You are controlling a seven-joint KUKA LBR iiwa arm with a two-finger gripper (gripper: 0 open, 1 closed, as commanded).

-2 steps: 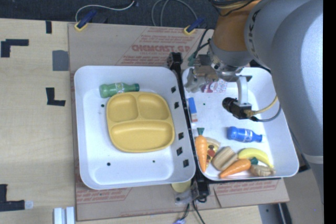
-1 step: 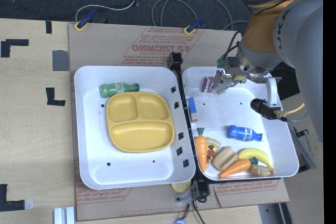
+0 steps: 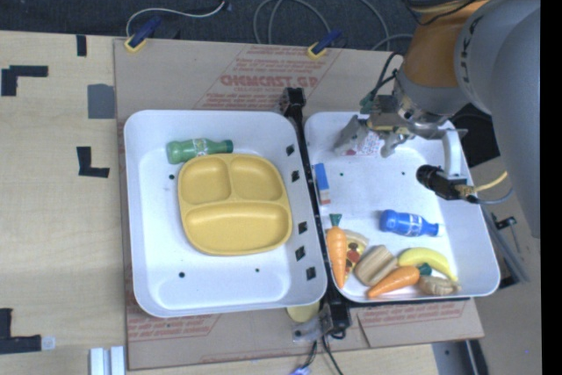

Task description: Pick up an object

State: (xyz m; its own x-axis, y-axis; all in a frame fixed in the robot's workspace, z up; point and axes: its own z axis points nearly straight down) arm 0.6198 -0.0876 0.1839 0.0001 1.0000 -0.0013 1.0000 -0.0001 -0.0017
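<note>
here the grey arm with its orange band (image 3: 439, 35) reaches in from the right and hangs its gripper (image 3: 373, 136) over the far part of the right bin (image 3: 474, 233). two grey fingers (image 3: 349, 134) splay outward and downward, so the hand stands open with nothing between them. a small pinkish scrap lies on the bin floor just beneath, too blurred to name.

the pickable things sit in the near half of that bin, well apart from the gripper. a blue bottle (image 3: 408, 224) lies on its side, long axis roughly left to right, cap end pointing right. near it, toward the front edge, a banana (image 3: 426, 260) curves with its long axis left to right. an orange carrot (image 3: 336, 252) lies against the left wall, long axis running front to back, green top toward the far side. a second carrot (image 3: 394, 280) lies aslant, tip toward the left front. between them is a tan bread-like piece (image 3: 373, 263). a small blue block (image 3: 320, 179) lies by the left wall, long axis front to back.

in the left bin (image 3: 149, 277) a yellow divided plate (image 3: 234, 203) rests near the middle, and a green bottle (image 3: 198, 149) lies on its side just behind it, long axis left to right, cap pointing right.
</note>
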